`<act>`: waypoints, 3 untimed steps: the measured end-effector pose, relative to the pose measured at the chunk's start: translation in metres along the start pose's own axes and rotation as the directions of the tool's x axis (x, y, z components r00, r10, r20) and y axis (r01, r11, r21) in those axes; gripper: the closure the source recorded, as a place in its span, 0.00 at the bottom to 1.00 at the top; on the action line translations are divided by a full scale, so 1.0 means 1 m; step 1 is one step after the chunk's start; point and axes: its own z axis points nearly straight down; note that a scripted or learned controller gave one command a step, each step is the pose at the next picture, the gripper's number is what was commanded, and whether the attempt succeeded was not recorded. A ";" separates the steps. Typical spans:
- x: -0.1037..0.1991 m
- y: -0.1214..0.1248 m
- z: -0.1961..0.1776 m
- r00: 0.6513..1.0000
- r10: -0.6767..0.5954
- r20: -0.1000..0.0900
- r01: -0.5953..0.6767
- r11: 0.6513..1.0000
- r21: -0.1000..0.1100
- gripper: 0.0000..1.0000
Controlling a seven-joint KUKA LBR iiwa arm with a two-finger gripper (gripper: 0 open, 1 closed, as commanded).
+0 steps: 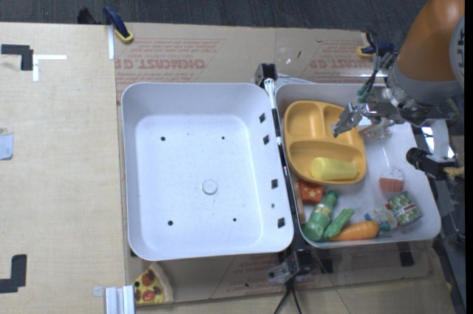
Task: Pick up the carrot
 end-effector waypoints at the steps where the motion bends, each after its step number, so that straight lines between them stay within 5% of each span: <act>1: -0.015 0.059 0.069 1.000 -0.020 0.001 0.020 1.000 -0.003 0.00; 2: -0.012 0.066 0.100 0.999 0.043 0.001 -0.043 0.999 -0.006 0.00; 3: 0.010 0.011 0.099 0.956 0.292 0.012 -0.292 0.956 -0.015 0.00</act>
